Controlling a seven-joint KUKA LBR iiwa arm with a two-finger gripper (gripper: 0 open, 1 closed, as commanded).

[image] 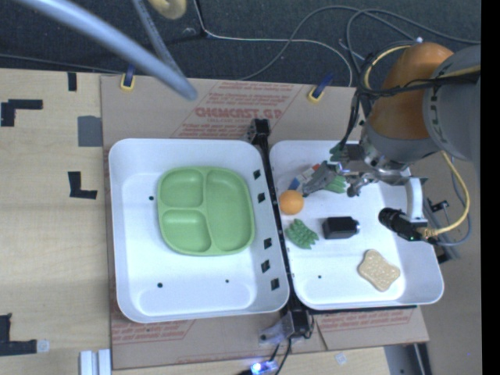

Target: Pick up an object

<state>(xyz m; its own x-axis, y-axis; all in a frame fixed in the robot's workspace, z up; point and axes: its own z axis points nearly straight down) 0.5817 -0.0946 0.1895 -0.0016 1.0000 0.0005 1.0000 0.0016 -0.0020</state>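
Note:
My gripper (336, 181) hangs low over the back of the right bin (426, 287), with the orange-banded arm above it at the right. It is open, with grey fingers (316, 181) spread to either side of a small green item (337, 185) that lies on the bin floor. Just left of it are a small blue piece (294, 183) and an orange ball (291, 202). In front of the gripper lie a green leafy toy (301, 233), a black block (341, 227) and a beige bread slice (379, 270).
The left bin (125, 233) holds a green divided plate (206, 210). A black divider (269, 209) runs between the bins. Cables loop behind the right bin, and a grey pole crosses the top left.

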